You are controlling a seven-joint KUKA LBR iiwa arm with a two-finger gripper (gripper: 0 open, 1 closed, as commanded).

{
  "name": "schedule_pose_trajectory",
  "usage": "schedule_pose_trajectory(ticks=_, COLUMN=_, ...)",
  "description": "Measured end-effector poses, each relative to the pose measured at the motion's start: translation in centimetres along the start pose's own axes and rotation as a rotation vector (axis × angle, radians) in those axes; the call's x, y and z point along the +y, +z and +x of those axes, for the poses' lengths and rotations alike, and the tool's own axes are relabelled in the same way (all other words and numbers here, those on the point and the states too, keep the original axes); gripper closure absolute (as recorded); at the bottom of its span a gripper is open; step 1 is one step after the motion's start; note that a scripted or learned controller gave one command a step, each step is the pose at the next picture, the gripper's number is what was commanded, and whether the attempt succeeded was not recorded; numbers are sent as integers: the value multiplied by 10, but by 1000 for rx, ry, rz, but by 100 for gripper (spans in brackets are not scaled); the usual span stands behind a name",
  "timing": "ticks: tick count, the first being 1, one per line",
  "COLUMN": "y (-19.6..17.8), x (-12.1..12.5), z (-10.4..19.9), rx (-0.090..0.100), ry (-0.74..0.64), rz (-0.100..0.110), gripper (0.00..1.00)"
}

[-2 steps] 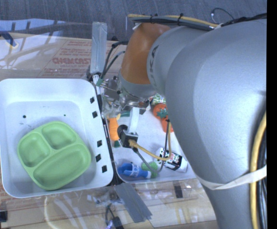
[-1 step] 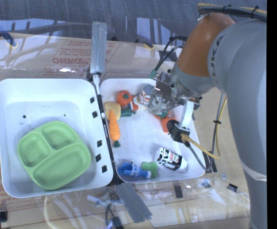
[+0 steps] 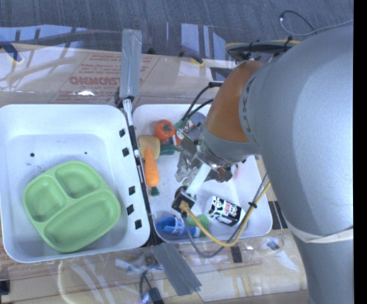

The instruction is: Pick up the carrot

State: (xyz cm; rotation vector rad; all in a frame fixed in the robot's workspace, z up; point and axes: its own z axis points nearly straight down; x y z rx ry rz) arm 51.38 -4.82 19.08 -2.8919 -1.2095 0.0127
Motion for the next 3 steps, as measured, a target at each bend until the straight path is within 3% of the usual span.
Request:
schedule_pose_trajectory(ticks=1, y=2, x=-77, z=45, rx=-1, ry=97, rz=0, gripper=100)
schedule_pose_trajectory(ticks=2, y=-142, x=-32, z=20, rx=6, ry=110, rz=-8, gripper=100)
schedule_pose_trajectory(ticks=3, y=-45, x=-47, z=89, rx=-3, ry=38, rz=-1, gripper=100)
